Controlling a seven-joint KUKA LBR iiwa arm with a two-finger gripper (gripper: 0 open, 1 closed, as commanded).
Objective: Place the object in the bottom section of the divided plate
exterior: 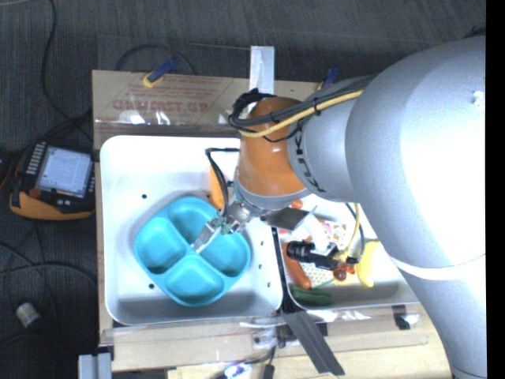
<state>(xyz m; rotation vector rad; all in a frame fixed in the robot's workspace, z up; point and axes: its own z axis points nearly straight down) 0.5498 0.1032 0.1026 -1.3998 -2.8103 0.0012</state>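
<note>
A blue divided plate (166,247) lies tilted in the left white bin (126,172). My gripper (211,234) hangs over the plate's middle ridge, toward its right sections, reaching down from the orange wrist band (268,168). The plate's bottom section (193,284) shows bare blue. An orange object (215,188) lies just beyond the plate's upper right rim, partly hidden by the wrist. Whether anything sits in the gripper is hidden from this angle.
The right bin (379,294) holds several items: a black bottle (309,253), a yellow piece (368,263), a green item (316,297) and printed packets. The big grey arm (410,156) covers most of that bin. A handheld device (55,178) lies off the bench at left.
</note>
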